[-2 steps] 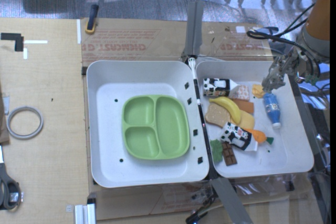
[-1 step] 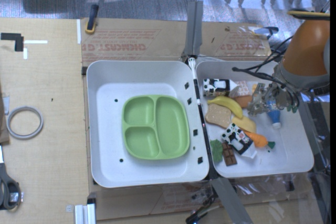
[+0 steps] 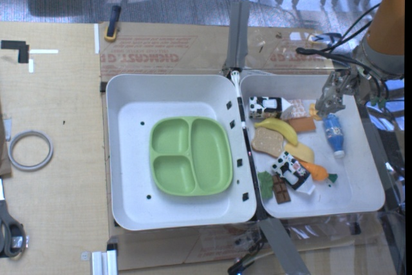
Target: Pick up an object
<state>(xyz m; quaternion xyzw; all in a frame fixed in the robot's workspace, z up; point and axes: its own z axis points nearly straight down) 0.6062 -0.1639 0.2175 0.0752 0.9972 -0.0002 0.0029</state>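
At the bottom right of the frame, the right bin [image 3: 360,199] held a chocolate bar [image 3: 280,190], a cow-patterned toy [image 3: 290,167] and a carrot [image 3: 317,170]. Above them lay a bread slice [image 3: 267,142], a banana [image 3: 280,129] and a blue bottle [image 3: 333,134]. The left bin [image 3: 122,158] carried a green divided plate [image 3: 192,156]. Farther up at the right edge, the gripper [image 3: 331,100] hung over the right bin's upper right part, just above the bottle; whether its fingers were apart or together could not be told.
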